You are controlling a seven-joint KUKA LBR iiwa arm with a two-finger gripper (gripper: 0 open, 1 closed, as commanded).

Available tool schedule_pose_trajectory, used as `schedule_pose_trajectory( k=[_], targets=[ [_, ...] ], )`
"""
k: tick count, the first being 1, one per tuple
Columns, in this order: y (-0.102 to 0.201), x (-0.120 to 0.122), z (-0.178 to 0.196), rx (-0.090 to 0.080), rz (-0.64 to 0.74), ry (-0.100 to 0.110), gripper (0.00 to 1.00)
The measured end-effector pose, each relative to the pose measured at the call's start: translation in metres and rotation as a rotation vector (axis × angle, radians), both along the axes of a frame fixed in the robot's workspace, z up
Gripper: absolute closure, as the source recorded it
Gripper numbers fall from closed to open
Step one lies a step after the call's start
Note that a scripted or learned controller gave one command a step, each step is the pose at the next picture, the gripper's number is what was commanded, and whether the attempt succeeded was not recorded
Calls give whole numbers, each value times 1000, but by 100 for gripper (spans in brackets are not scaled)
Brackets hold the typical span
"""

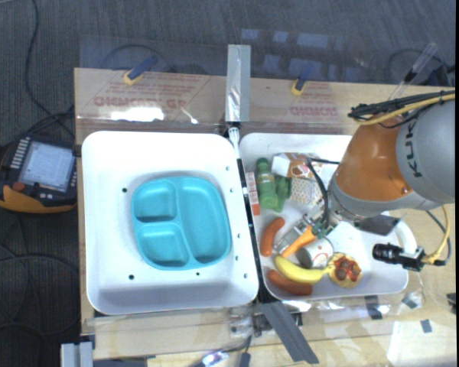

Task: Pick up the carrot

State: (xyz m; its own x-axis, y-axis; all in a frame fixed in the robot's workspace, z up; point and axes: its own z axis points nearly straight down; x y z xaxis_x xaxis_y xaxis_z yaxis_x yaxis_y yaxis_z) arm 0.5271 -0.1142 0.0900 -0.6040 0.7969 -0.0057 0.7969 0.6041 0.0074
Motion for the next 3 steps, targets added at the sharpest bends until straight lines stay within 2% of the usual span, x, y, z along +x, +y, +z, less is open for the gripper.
schedule_pose_trajectory(
  k=[1,2,3],
  targets=[
    [-38,31,0,-2,104,-3,0],
    [-23,6,1,-2,21,-8,0],
    [-8,38,90,1,-295,10,0]
  ],
)
